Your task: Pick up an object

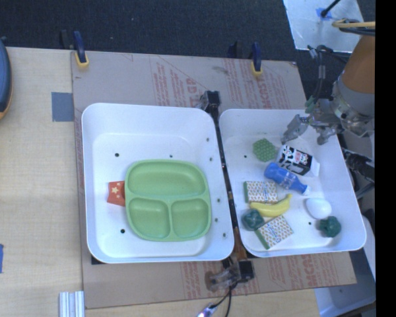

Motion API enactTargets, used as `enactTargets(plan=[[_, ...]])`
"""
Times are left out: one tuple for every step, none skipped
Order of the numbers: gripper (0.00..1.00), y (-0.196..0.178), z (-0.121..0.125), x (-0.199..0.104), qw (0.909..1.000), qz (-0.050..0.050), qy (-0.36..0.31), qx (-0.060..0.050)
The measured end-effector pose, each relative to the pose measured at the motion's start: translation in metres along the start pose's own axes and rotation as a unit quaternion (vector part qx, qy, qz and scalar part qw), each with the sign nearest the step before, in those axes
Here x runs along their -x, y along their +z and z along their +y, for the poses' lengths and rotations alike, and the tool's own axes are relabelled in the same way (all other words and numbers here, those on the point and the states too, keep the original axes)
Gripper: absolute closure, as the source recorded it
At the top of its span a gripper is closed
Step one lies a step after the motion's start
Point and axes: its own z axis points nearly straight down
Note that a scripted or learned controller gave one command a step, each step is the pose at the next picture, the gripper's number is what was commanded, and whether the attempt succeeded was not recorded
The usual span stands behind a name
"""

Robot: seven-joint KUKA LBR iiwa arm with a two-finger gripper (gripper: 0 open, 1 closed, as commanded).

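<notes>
Reaching in from the right, the arm holds its gripper (309, 129) above the far end of the right bin (340, 246), its two grey fingers spread apart with nothing between them. Faint red lettering runs across the cardboard sheet (185, 78) under both bins, too blurred to read. Just below the fingertips lies a small black-and-white carton (296, 159) with a cow-patch print; its writing cannot be made out. Beside it sits a blue bottle (285, 177), then a patterned packet (261, 191), a yellow banana (272, 208), a second packet (274, 230), a white egg-shaped item (318, 208), two dark green lumps and a green textured square (264, 149). The left bin (99, 121) holds a green divided tray (167, 199) with a red card (116, 193) bearing a star touching its left edge.
</notes>
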Motion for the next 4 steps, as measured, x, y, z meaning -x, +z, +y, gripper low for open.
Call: enactTargets(plan=[[0.00, 0.113, 0.038, -0.004, 1.0000, 0.002, -0.001, 0.002], [0.00, -0.006, 0.051, 0.039, 1.0000, -0.003, 0.001, 0.007], [0.00, 0.117, 0.046, -0.009, 1.0000, 0.002, -0.001, -0.005], [1.00, 0.099, 0.049, -0.005, 1.0000, 0.000, -0.002, 0.000]])
